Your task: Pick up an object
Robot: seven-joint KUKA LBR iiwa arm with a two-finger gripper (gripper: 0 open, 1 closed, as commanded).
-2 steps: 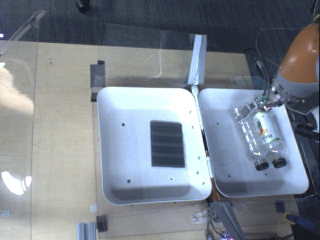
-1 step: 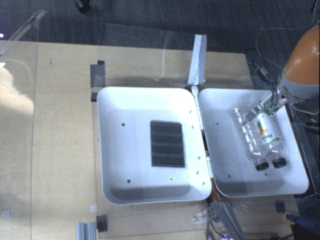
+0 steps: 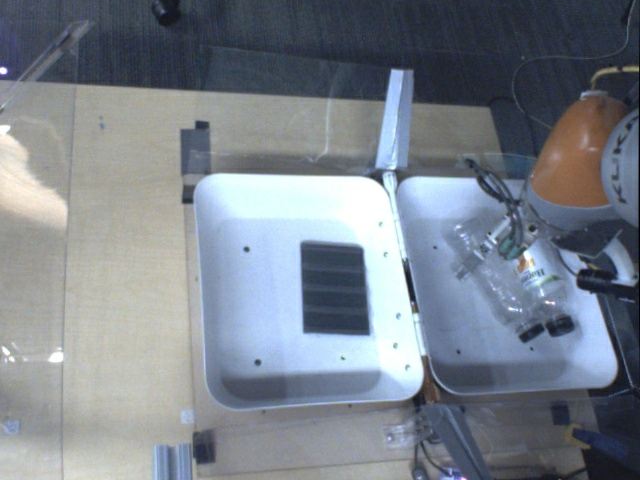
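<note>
1. On the wooden bench (image 3: 120,298) two shallow white bins sit side by side, their inner rims touching along a seam near the middle of the view.
2. The left bin (image 3: 230,268) is the larger in view — it holds one dark ribbed rectangular pad (image 3: 335,288), lying flat close to the bin's centre, long side running away from the camera.
3. The right bin (image 3: 440,348) holds the task's thing: a clear plastic bottle (image 3: 500,278) lying on its side, slanted from upper left to lower right, with a white label (image 3: 537,270) near its right side and a dark cap end (image 3: 547,326) toward the lower right corner.
4. The arm (image 3: 585,158) enters from the right, its orange band above the bin's upper right corner.
5. The gripper (image 3: 505,236) is low over the bottle's upper part, just beside or touching it — whether its claw is spread or pinching the bottle I cannot tell; clear plastic and cables blur it.
</note>
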